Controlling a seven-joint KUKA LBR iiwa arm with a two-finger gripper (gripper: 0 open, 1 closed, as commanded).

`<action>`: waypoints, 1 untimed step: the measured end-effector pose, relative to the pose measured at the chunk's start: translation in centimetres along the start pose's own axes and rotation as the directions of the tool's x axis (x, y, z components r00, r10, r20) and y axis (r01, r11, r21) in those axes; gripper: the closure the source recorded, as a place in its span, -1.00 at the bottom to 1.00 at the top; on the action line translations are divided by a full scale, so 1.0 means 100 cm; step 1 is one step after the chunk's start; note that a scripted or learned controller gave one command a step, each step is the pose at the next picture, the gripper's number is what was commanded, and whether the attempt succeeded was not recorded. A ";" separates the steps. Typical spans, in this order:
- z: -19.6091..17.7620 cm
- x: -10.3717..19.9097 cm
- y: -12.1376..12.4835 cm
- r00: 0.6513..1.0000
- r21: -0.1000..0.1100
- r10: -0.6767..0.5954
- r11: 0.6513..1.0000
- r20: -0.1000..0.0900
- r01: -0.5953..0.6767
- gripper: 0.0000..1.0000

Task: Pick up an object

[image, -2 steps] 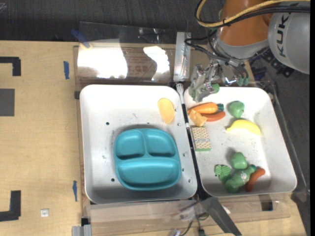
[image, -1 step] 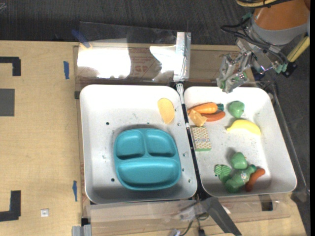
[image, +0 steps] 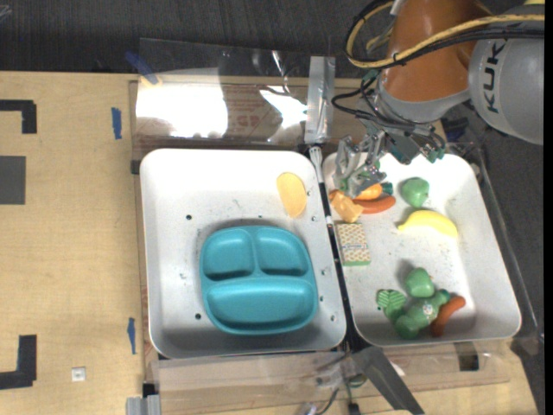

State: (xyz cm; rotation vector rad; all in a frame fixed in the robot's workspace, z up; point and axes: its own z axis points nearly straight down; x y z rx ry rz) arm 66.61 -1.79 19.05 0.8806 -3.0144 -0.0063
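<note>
The gripper is hovering at the right bin's eleven o'clock corner; whether its fingers are spread cannot be told. An orange piece is lying just below it, at its six o'clock. A clean pick likely means descending straight, clear of the bin wall.

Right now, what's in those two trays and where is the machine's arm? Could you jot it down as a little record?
left bin: teal divided plate; yellow oval piece near the divider
right bin: banana, green item, orange pieces, patterned block, green and orange cluster
tool: over the right bin's back left corner, above the orange pieces
</note>
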 end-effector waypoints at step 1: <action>-0.085 0.025 -0.044 0.980 0.009 0.199 0.980 0.015 -0.200 1.00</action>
